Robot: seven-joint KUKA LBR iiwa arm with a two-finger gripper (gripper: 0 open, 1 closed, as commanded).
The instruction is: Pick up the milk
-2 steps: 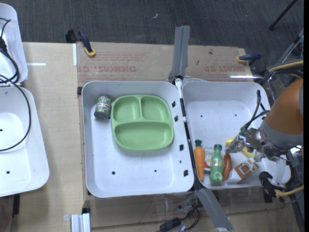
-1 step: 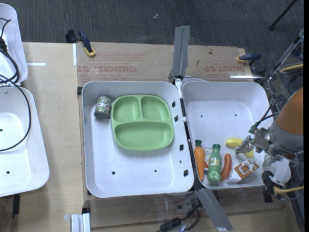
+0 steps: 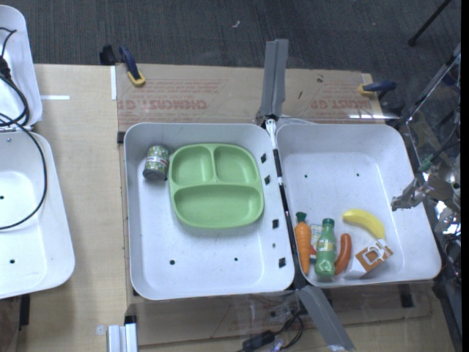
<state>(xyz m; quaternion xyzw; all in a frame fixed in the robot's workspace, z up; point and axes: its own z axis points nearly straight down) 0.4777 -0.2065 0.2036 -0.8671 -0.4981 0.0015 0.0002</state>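
Note:
The milk (image 3: 372, 257) is a small white and orange carton lying near the front right corner of the right bin (image 3: 344, 160). It rests just right of a red sausage (image 3: 343, 253) and below a yellow banana (image 3: 365, 221). My gripper (image 3: 404, 199) hangs at the right bin's right rim, up and to the right of the milk and well apart from it. Nothing shows in its grasp.
A green bottle (image 3: 326, 249) and an orange carrot (image 3: 303, 242) lie left of the sausage. The left bin (image 3: 146, 255) holds a green divided plate (image 3: 216, 184) and a small can (image 3: 155, 162). Blue clamps sit on the cardboard behind the bins.

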